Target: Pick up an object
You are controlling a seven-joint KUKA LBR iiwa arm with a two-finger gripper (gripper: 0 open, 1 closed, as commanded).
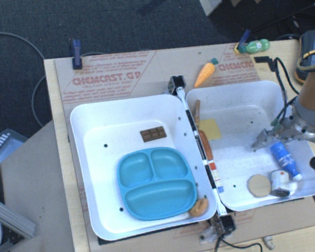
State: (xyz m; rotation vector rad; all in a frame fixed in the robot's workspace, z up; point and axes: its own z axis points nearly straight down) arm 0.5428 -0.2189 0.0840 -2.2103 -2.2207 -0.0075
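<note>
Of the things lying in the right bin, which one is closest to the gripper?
The blue tube, lying just below the gripper. The round cookie and the yellow square lie farther away.

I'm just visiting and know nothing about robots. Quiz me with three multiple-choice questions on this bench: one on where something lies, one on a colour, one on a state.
1. Where does the toy carrot lie?
A. In the left bin
B. On the board beyond the bins
C. On the divided plate

2. What colour is the divided plate?
A. Light blue
B. Red
C. Black

3. How does the blue tube in the right bin sit?
A. Standing upright
B. Lying on the bin floor
C. Lifted clear of the bin

Answers:
1 B, it rests on the printed board behind the bins' far rims.
2 A, its three compartments are pale blue.
3 B, it lies flat beside the gripper.
</note>
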